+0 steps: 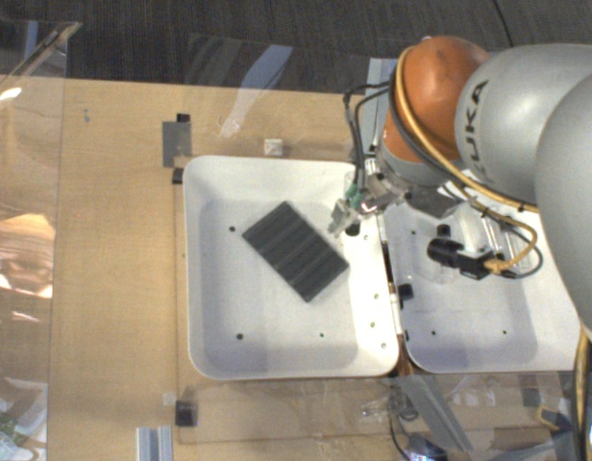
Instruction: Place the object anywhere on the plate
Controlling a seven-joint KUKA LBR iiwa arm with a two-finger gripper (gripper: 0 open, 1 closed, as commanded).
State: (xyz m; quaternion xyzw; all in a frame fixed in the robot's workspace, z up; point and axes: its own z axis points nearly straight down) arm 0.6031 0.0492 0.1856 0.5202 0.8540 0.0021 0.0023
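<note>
A dark grey ribbed rectangular plate (296, 251) lies flat and turned diagonally in the middle of the left white bin (214, 344). My gripper (344, 217) hangs just past the plate's upper right corner, close to the bin's right wall. A small greenish bit (354, 196) shows at the gripper's body; I cannot tell whether it is an object or part of the tool. The arm's grey and orange wrist (440, 94) looms above it and hides much of the right bin's top.
The right white bin (469, 349) adjoins the left one, and a black connector with yellow cable (464, 255) hangs over it. A small pale cube (273, 147) sits on the wooden bench behind the left bin. Black clamps (181, 142) mark the bin corners.
</note>
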